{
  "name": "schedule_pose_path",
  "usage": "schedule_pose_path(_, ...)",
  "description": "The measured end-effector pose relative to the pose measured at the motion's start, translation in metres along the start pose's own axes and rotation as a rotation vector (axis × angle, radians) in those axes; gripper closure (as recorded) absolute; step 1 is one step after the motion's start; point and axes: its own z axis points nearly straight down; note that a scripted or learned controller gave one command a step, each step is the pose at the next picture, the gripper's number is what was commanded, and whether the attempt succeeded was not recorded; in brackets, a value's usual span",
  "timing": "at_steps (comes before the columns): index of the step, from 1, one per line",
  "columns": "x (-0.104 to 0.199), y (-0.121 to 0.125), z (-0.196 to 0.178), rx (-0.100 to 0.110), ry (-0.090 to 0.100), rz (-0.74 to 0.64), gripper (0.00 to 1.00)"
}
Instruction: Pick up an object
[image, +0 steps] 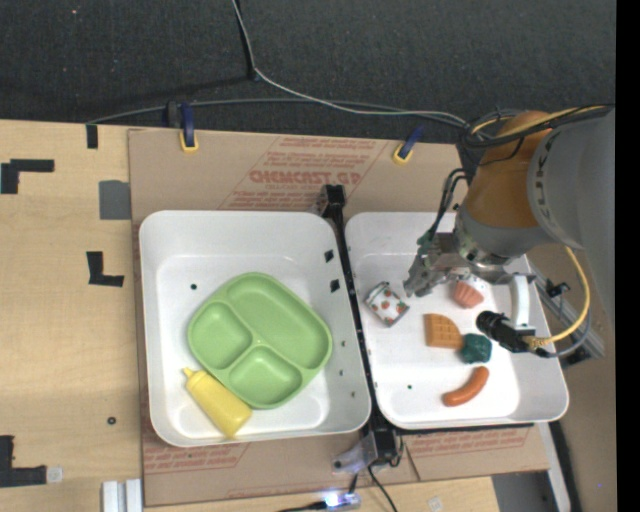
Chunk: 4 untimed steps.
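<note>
- The gripper (425, 280) hangs low over the right bin (400, 405), its dark fingers spread apart with nothing between them.
- The likeliest target is the small white packet (386, 303) lying just left of and below the fingertips, close to the divider between the bins.
- To do the grasp well, I judge the gripper should shift slightly left and down so the packet sits squarely between the fingers, then drop straight before closing; the packet lies tilted, so lining the fingers across its narrow side should help.
- The divider wall stands just beside the packet and could catch the left finger if the approach drifts.
- Just beside the wrist on the right lies a pink piece (467, 293); further down are an orange wafer (440, 330), a teal lump (476, 348) and a sausage (466, 386), all near enough to be nudged.
- The left bin (160, 300) holds a green divided plate (260, 340) and a yellow bottle (215, 400), well apart from the work.
</note>
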Motion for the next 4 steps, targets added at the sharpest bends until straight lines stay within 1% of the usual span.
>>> schedule_pose_path(1,-0.001,-0.007,-0.045,-0.005,-0.001,0.002,1.0)
schedule_pose_path(3,0.0,0.0,-0.13,-0.007,-0.001,0.001,1.0)
schedule_pose_path(4,0.057,0.002,-0.126,-0.002,0.0,-0.003,1.0)
